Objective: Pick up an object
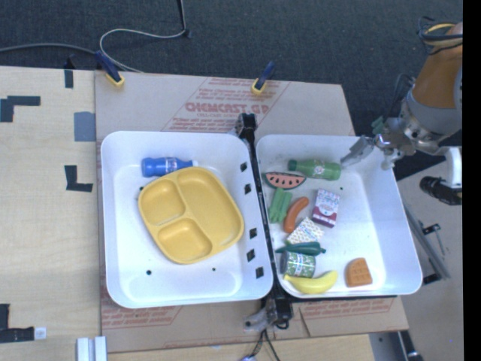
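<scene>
Item one, gripper (362, 150): hangs over the upper right corner of the right bin (391, 224), on a grey arm (432, 100) with an orange band reaching in from the right; whether it is released or clenched cannot be told at this size, and nothing is seen held in it. Landmark for what follows: the green bottle (316, 170), lying on its side just left of and below the gripper, the nearest candidate for the pick. Watermelon slice (285, 180): just left of the bottle and slightly below. Green vegetable (279, 204) and orange sausage (297, 207): below the bottle, side by side, touching or nearly so. Carton (326, 207): directly below the bottle, standing clear. Patterned packet (304, 234), can (301, 264) and banana (313, 282): further below, crowded together near the bin's lower edge. Orange block (358, 272): well below and right of the bottle, alone. Left bin (120, 224): far left of the bottle, holding a yellow tray (191, 213) and a blue bottle (167, 165). Handling note, as judgement: no object is picked yet; the bottle or the carton look the best choices, being uncrowded. For the bottle, the descent should centre across its short axis, since a round body lying flat may roll from an off-centre pinch.
</scene>
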Robot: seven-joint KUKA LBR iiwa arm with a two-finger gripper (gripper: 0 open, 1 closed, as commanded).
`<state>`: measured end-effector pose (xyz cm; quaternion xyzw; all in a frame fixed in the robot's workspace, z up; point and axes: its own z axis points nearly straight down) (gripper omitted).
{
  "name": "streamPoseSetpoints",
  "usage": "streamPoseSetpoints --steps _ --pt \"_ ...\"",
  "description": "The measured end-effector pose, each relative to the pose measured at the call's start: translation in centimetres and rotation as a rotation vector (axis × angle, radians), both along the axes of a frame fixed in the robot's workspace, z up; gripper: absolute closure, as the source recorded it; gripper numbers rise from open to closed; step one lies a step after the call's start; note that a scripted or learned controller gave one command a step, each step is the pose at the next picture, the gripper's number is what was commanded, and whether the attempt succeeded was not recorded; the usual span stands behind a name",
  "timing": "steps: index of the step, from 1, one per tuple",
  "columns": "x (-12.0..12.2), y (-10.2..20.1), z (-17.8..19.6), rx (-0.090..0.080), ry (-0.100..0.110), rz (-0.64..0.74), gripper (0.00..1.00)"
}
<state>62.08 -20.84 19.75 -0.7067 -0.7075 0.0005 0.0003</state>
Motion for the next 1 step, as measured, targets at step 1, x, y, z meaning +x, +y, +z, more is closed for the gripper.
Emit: streamPoseSetpoints --steps 1 --pt "-4.39 2.02 -10.82 0.000 -0.007 0.001 0.00"
